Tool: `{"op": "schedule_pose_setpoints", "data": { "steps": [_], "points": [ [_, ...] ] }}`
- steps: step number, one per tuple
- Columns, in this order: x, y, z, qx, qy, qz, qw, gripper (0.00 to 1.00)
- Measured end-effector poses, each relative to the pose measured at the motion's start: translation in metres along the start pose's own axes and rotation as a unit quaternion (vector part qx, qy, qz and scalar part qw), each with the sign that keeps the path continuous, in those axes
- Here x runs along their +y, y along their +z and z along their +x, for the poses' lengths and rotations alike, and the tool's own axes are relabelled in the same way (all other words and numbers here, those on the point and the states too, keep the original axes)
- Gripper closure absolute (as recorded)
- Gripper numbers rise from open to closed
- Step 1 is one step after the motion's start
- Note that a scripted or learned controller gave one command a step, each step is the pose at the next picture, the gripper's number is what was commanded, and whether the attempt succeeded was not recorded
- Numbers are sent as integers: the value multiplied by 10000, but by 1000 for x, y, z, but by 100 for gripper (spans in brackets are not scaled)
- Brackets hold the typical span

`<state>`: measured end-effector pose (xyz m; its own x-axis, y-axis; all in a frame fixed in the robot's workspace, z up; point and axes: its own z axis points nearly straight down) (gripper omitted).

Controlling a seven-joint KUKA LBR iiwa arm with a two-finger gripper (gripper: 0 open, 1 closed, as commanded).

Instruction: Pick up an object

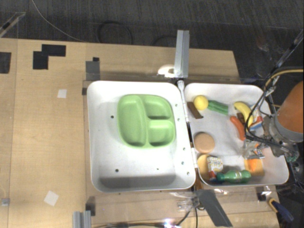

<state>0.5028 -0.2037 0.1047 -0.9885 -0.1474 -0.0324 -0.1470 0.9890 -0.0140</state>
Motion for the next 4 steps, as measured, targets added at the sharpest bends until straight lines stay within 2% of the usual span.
{"op": "schedule_pose_setpoints", "data": {
  "steps": [1,2,3,4],
  "points": [
    [0,0,0,4,-1,-2,10000,0],
    [-1,14,5,86,-263,-38,9996,0],
    [-1,0,0,17,-306,-3,9995,100],
    [-1,0,0,21,-309,-7,9995,0]
  ]
}}
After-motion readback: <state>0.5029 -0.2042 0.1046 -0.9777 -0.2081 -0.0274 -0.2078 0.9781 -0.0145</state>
